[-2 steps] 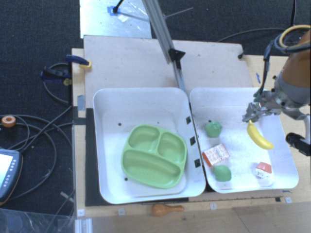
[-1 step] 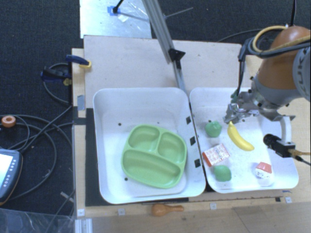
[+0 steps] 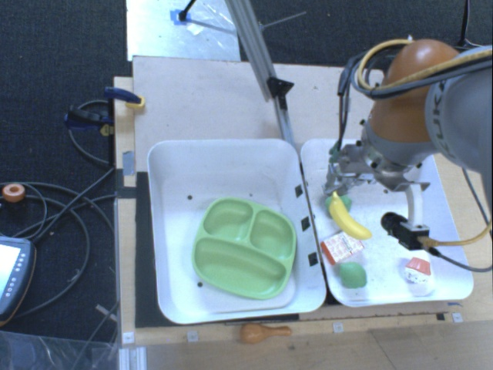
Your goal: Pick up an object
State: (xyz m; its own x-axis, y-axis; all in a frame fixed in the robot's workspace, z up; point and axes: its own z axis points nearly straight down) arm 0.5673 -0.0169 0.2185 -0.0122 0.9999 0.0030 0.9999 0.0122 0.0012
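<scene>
The desk (image 3: 208,99) carries two white bins side by side. The left bin (image 3: 173,168) touches the right bin (image 3: 454,276). A brown wooden piece (image 3: 264,332) lies on the desk just below the left bin's front edge.

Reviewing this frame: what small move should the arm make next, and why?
Probably a short straight descent. The claw sits right above the upper tip of the curved yellow banana in the right white bin, but nothing is visibly between its fingers. Lowering onto the banana before closing seems the likeliest route to a pick; the red-and-white carton lies close beside it.
</scene>
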